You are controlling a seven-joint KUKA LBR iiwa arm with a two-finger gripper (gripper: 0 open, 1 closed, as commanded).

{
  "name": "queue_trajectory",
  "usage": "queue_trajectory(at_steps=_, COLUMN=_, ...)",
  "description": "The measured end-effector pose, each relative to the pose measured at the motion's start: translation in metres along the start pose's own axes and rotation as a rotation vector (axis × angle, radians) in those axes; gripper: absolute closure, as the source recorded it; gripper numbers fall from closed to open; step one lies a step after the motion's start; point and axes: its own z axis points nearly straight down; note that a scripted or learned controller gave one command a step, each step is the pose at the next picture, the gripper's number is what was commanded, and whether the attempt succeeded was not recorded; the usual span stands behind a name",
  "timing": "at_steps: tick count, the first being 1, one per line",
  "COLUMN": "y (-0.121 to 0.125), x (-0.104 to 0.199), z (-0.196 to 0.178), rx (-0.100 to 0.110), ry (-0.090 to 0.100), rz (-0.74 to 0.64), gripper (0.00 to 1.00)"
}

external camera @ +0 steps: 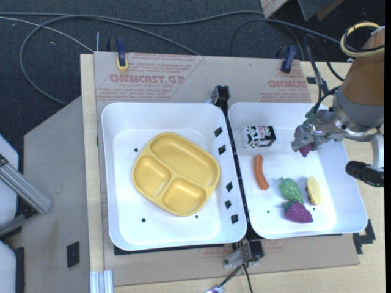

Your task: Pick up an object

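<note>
The right bin (342, 221) holds a small black-and-white carton (259, 135), an orange sausage-shaped toy (261, 171), a green leafy toy (291, 189), a yellow piece (313, 190) and a purple grape bunch (298, 212). My gripper (304, 144) hangs over the upper right part of this bin, to the right of the carton and above the green toy. A small magenta spot shows at its tip; I cannot tell what it is.
In the left bin (116, 163) lies a yellow divided plate (176, 173). A black divider (232, 163) runs between the bins. Clamps (122, 58) hold the cardboard at the back edge. The arm (366, 84) comes in from the right.
</note>
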Motion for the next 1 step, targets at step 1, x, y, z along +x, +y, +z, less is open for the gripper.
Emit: queue_trajectory(at_steps=1, y=0.0006, x=0.0000, z=-0.0053, rx=0.005, ry=0.002, rz=0.000, gripper=1.00)
